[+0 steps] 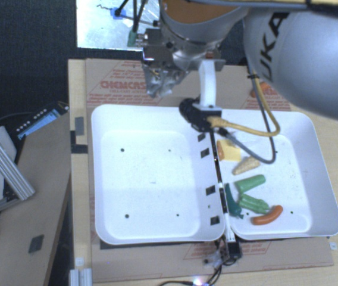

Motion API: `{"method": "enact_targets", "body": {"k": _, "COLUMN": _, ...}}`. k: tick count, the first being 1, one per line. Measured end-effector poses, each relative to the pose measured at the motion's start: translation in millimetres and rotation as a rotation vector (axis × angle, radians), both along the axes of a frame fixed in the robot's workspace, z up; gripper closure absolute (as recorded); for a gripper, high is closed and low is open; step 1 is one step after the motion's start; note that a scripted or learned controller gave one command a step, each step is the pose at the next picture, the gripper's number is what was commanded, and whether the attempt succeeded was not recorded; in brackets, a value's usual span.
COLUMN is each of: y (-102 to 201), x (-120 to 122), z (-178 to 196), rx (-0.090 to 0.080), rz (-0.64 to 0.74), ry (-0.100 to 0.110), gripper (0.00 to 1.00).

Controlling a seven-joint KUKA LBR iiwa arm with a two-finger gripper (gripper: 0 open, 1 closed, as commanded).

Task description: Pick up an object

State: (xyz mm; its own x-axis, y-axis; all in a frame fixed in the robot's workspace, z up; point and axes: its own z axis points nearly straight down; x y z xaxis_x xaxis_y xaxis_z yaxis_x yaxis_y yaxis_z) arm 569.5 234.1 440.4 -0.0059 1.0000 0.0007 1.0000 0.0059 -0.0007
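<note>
Apparently mid-approach, the gripper point(163, 83) hangs past the far rim of the left bin point(109, 177). Whether its jaws are wide or narrow I cannot tell. Toy food point(249, 182) clusters in the right bin point(309, 177) beside the divider.

Cardboard sheet point(121, 82) under white bins point(145, 177)

A small cluster of toy foods lies in the right white bin point(312, 159), near its left wall. A yellow cheese-like wedge point(228, 152) sits uppermost, a pale yellow corn cob point(246, 166) slants just below it, then a green pepper-like piece point(250, 183), a dark green vegetable point(249, 204) and, lowest, an orange-red sausage point(267, 215) lying aslant
</note>
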Motion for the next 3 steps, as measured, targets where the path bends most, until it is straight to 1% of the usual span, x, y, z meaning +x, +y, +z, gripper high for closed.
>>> {"method": "enact_targets", "body": {"k": 2, "y": -0.1, "x": 22.8, "z": 26.3, "rx": 0.001, "rz": -0.004, "ry": -0.005, "gripper": 1.00}}
{"method": "enact_targets", "body": {"k": 3, "y": -42.8, "x": -50.1, "z": 21.4, "rx": 0.001, "rz": -0.007, "ry": -0.002, "gripper": 1.00}}
